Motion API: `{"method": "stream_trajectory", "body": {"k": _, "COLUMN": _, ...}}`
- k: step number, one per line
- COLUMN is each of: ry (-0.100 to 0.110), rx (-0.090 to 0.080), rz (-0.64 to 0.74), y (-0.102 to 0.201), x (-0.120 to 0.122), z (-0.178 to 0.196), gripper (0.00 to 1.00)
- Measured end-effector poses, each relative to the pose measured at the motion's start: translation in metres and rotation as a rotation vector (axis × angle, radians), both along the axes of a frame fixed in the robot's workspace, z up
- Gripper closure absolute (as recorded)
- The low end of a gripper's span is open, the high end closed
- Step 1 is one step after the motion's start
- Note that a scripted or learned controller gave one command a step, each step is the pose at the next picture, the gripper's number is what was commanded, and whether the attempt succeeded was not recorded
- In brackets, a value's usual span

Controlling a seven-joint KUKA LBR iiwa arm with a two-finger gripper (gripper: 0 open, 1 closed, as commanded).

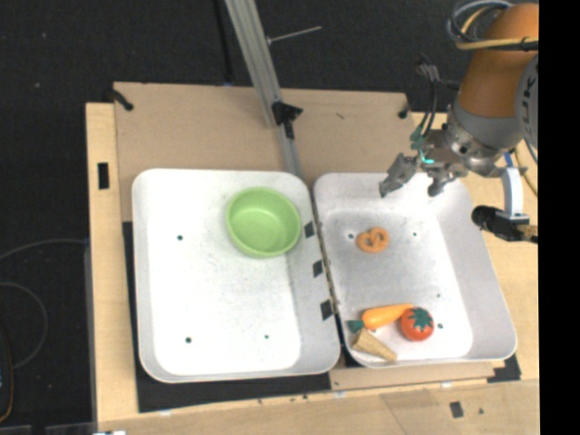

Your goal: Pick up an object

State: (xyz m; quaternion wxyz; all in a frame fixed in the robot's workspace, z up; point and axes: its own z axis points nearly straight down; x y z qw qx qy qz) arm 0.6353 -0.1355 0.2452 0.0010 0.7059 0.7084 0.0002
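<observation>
- Nearest the camera, along the near edge of the right bin [471,270], lie three small things close together: a tan wedge-shaped piece [373,344] at the near left corner, an orange carrot-like toy [387,315] just behind it, and a red tomato-like toy [417,324] with a green top beside the carrot's right end.
- Farther in, near the middle of the same bin and well apart from that cluster, a small brown pretzel-shaped piece [372,239] lies flat on the white floor.
- In the left bin [181,315], a light green bowl [263,222] sits upright toward the far right part, close to the divide between the bins.
- Over the far edge of the right bin hangs the gripper [419,181], its two dark fingers spread apart with nothing between them; it is above and to the right of the pretzel piece, touching none of the objects.
- Behind it rises the arm [494,80], grey at the wrist with the orange band above.
- At the far side, a slanted metal pole [254,53] runs from the top of the view down to the bins' junction.
</observation>
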Motion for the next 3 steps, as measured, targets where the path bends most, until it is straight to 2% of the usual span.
{"method": "stream_trajectory", "body": {"k": 3, "ry": 0.005, "rx": -0.001, "rz": -0.007, "y": -0.012, "x": 0.001, "z": -0.141, "gripper": 0.00}}
